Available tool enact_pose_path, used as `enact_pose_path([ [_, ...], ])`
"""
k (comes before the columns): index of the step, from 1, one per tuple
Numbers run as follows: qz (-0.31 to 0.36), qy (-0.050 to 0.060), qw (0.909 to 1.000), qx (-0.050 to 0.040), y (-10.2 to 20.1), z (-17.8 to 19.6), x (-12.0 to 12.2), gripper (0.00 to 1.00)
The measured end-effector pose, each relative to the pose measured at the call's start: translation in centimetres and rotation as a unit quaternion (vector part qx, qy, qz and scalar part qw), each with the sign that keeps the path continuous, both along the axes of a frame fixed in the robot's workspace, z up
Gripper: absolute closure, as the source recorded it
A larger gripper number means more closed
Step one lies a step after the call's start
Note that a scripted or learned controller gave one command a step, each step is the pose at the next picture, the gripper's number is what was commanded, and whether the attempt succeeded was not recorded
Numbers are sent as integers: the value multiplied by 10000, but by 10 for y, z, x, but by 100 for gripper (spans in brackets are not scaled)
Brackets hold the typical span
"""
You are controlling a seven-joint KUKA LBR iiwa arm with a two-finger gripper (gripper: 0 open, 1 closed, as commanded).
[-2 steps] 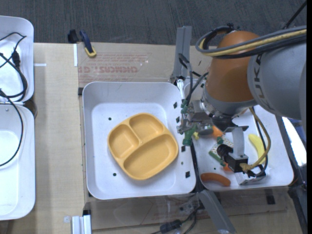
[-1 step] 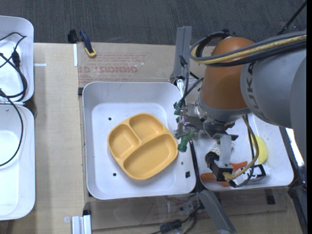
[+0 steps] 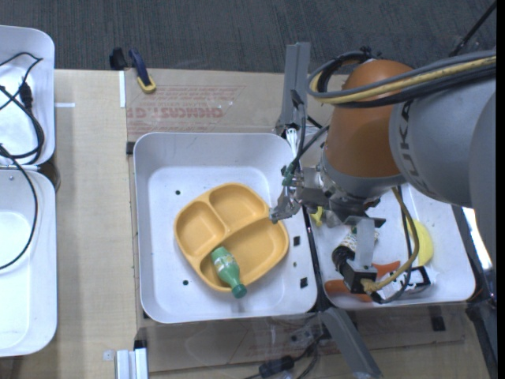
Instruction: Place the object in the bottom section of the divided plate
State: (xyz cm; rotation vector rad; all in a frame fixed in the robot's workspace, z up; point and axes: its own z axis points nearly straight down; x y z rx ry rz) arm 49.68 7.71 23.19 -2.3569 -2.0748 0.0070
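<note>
Arm [image 3: 394, 125] comes in from the right, big grey body w/ orange band, hanging over the seam between the two bins. Wrist points down-left; gripper [image 3: 282, 209] sits at the right edge of the divided plate [image 3: 201, 231], just above its rim. Can't tell its state: too small and dark, nothing visibly between them.

Task object: small green bottle [image 3: 227, 271], white label, green cap, lying on its side in the plate's large bottom section, cap end poking over the lower rim toward the bin floor. Well apart from the gripper.

Plate is yellow, 3 compartments: two smaller ones up top, one long one below. It rests tilted in the left bin [image 3: 158, 212].

Right bin [image 3: 450, 290] mostly hidden by the arm and cables. Visible bits there: a yellow banana-like item [image 3: 424, 243], something orange [image 3: 371, 279], rest unclear.

Count: 2 bins, 1 plate, 1 bottle, 1 arm. Blue-and-yellow clamp [image 3: 140, 71] on the bench behind the left bin.
</note>
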Motion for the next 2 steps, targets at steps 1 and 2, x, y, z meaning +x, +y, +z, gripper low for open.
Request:
enact_pose_path([
  [1, -8, 13, 10000, -8, -1, 8, 1, 100],
  [2, -668, 3, 9978, -1, -27, -42, -20, 100],
])
